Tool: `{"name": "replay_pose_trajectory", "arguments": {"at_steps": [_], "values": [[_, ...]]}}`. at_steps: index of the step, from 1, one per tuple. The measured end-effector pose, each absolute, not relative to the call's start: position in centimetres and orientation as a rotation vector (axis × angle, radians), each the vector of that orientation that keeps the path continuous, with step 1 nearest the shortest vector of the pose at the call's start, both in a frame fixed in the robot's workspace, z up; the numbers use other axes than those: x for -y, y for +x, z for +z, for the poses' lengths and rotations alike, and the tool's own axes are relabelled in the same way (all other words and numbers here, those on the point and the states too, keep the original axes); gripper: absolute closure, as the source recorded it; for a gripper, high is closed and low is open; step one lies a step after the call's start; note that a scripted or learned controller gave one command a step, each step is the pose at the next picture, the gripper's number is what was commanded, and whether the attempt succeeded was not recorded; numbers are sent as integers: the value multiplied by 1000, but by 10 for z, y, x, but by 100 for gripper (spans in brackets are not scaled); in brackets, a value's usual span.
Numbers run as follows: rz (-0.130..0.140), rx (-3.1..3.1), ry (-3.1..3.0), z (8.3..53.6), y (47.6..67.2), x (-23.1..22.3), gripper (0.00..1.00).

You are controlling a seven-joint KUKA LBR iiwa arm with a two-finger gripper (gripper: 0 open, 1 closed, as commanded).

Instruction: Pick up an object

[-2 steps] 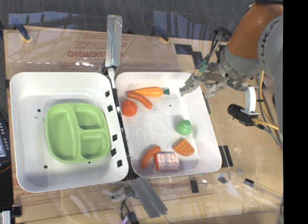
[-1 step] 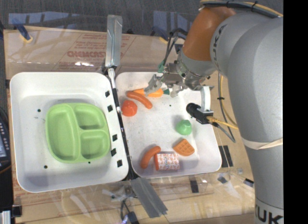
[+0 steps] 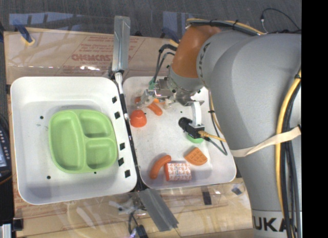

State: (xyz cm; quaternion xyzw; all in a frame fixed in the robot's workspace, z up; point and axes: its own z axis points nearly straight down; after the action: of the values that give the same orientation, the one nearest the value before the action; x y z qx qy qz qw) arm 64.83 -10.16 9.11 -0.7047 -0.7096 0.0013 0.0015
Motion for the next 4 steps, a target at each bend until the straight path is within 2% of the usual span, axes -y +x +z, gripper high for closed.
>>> {"name": "replay_pose_trajectory", "arguments": {"at_steps": [1, 2, 3, 4], "values": [[11, 2228, -2202, 100, 647, 100, 100], [1, 2153, -2288, 205, 602, 65, 100], [1, 2210, -2231, 242, 589, 41, 100], [5, 2147, -2292, 231, 606, 86, 100]]}}
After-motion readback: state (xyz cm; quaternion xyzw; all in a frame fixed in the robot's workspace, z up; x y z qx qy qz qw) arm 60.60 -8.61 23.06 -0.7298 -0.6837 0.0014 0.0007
